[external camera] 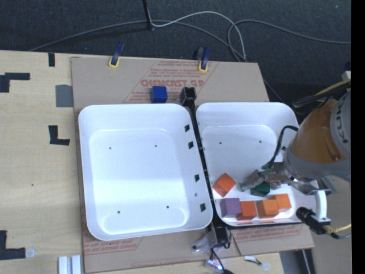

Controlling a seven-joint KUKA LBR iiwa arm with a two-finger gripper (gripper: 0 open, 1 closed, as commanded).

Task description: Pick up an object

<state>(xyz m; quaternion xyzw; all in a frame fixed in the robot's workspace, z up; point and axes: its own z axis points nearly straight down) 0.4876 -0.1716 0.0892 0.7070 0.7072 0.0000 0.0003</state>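
Grey-and-orange arm (319,138) reaches over a pale wooden desk (34,170) topped with printed cardboard (171,79), dark carpet behind, where two glossy white bins (137,170) sit; jaws (263,181), state impossible to tell, hover by a green block (262,189) among matte orange and purple cubes (230,206) in the right bin (245,124)

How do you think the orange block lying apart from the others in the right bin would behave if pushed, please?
The orange block looks like a rigid cube with flat faces, so it should probably slide, not roll. It sits on the smooth white right bin floor, so it may skid easily. The purple block nearby could stop it.
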